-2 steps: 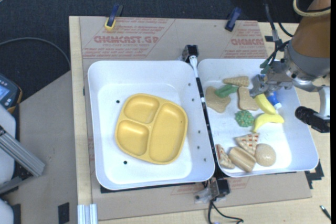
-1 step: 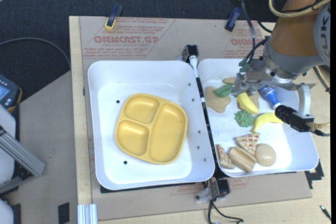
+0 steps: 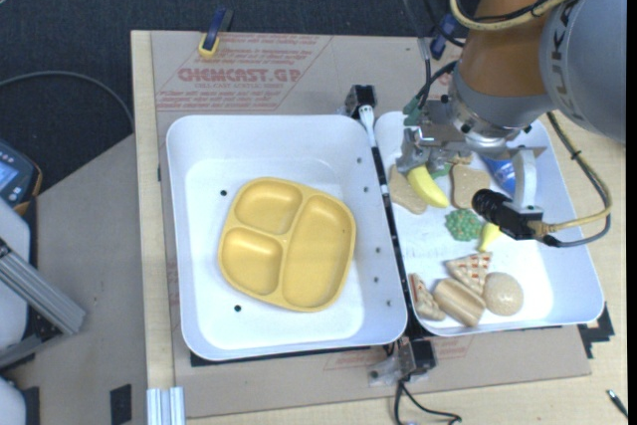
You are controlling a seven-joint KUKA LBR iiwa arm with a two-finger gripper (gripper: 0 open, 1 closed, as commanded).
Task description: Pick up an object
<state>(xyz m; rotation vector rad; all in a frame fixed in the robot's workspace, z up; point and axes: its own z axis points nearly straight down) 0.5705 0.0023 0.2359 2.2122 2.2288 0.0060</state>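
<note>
My gripper [image 3: 435, 152] hangs low over the upper left part of the right bin [image 3: 572, 299], under the orange-banded wrist. A yellow toy banana [image 3: 430, 187] lies directly below it, its upper end reaching up to the gripper; whether it is gripped is hidden. Beside the banana lie a tan flat piece [image 3: 404, 196] on the left and a tan slice [image 3: 466, 182] on the right. Lower down sit a green broccoli [image 3: 461, 225], a pizza slice [image 3: 470, 268], a hot dog [image 3: 458, 301] and a round bun [image 3: 504, 294].
The left bin [image 3: 189, 164] holds a yellow divided plate [image 3: 287, 243]. A black cylinder with a cable [image 3: 506, 213] sticks out from the wrist over the right bin. A blue item [image 3: 506, 176] lies partly under the arm. The divider between the bins [image 3: 383, 204] runs just left of the gripper.
</note>
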